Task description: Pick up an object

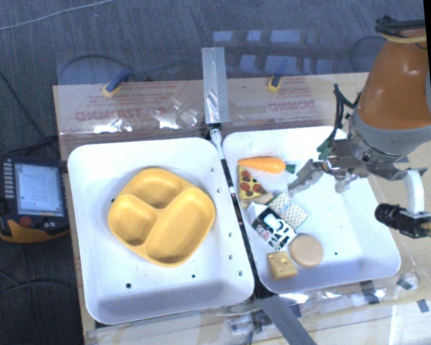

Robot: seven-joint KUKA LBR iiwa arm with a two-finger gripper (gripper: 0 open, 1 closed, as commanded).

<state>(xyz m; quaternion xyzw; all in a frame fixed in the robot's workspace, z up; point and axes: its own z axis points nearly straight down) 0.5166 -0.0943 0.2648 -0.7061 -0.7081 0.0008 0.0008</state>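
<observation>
The right bin (376, 262) holds several small items along its left side: an orange carrot (262, 166), a pizza-slice toy (252, 186), a white checkered packet (290, 211), a black-and-white piece (272, 229), a round tan cookie (307, 251) and a yellow cheese block (282, 265). My gripper (324, 181) hangs over the upper middle of this bin, just right of the carrot. Its fingers are spread open, one grey finger (303, 179) pointing left toward the toys. Nothing sits between them.
The left bin (98, 293) holds a yellow three-part plate (161, 215). A raised divider (234, 204) separates the bins. A handheld pendant (28, 195) lies left of the bench. A black fitting (400, 220) on the arm overhangs the right bin's right edge.
</observation>
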